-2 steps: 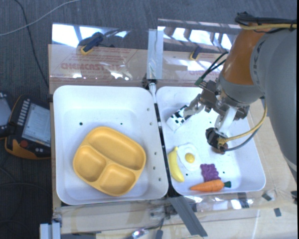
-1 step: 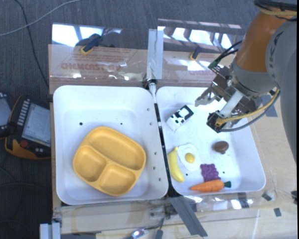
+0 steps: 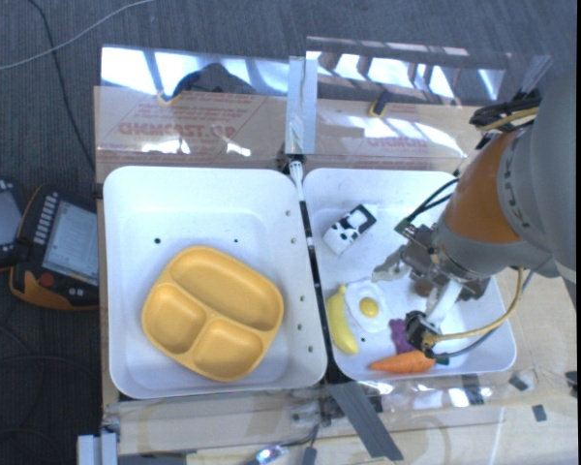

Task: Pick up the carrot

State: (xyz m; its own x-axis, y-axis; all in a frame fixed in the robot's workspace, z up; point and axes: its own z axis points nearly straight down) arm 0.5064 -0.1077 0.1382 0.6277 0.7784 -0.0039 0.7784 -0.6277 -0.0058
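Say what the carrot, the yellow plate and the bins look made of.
Carrot: probably toy plastic, smooth uniform orange with slight sheen.
Yellow plate: moulded plastic, likely, matte, with rounded compartments.
Bins: thin formed white plastic, it seems, with soft rounded corners and faint gloss.

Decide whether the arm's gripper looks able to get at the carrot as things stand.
Probably yes: the gripper hangs close by the carrot, which lies uncovered near the right bin's front wall, with only a purple toy beside it.
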